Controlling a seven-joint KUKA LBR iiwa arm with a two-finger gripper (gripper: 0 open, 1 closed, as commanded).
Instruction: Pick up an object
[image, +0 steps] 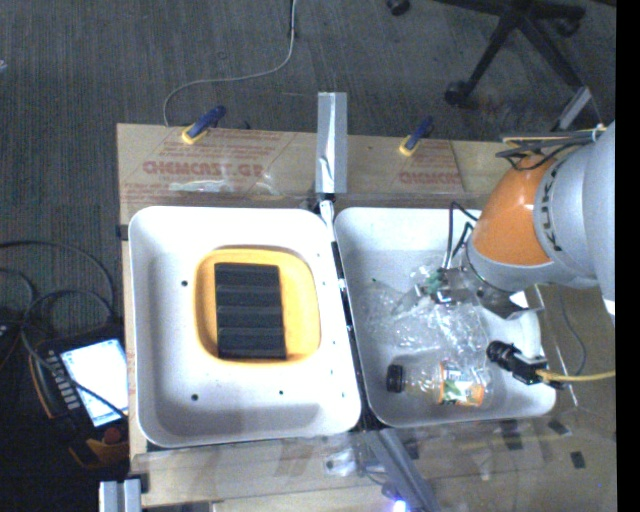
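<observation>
Camera view — bottle in right bin.

Lying on dark carpet left of the bench: a tablet; resting behind it, two blue-yellow clamps.

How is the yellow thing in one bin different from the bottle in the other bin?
The yellow tray is wide, flat and solid coloured with a black ridged insert; the bottle is small, see-through, dark-capped and lies on its side. The tray sits in the left bin; the bottle shares the right bin with crumpled clear plastic.
</observation>
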